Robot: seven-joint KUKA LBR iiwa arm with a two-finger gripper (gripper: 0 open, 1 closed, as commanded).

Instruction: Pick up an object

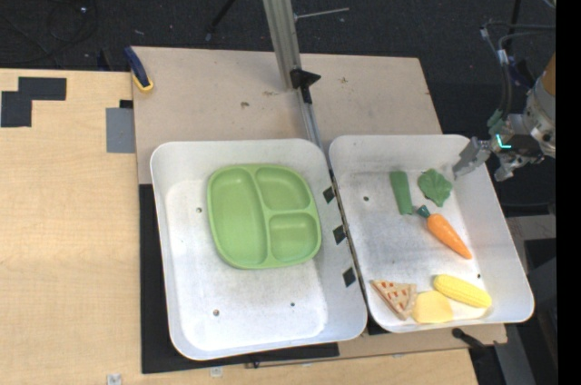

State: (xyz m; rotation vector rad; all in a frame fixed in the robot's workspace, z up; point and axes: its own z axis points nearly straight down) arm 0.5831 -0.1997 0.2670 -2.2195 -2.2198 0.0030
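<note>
1. Gripper hovers at the right bin's far right rim; whether its jaws are open I cannot tell.
2. In that bin: carrot at centre; corn, pizza slice near its front.
3. No writing is legible.

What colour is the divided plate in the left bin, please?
Light green, seen clearly in the camera view: the plate.

In the right bin lie a green block; a leafy green piece; an orange carrot; yellow corn; a pizza slice.
</note>
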